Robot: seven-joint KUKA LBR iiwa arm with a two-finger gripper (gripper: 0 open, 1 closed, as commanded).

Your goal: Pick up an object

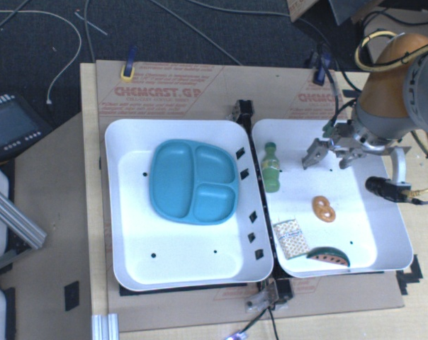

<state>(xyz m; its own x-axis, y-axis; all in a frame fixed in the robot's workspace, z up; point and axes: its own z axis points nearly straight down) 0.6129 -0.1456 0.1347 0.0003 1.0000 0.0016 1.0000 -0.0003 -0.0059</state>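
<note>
Above right bin (384,253), tool (330,156) spread, empty

Grey arm (402,83), orange band, possibly metallic gripper (330,154).

Hand (329,154) open above right bin (384,253); bottle (271,167), pretzel (324,209) lie apart below.

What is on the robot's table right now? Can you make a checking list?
Surface: two white bins side by side, left bin, right bin, on a cardboard-covered bench.
Job's things: in the right bin, green bottle, pretzel, checkered packet, watermelon slice.
Clutter: blue divided plate in the left bin.
Grippers: tool open, above the right bin, holding nothing.
Cables: white cables on the dark floor.
Surroundings: dark screen device at left.
</note>
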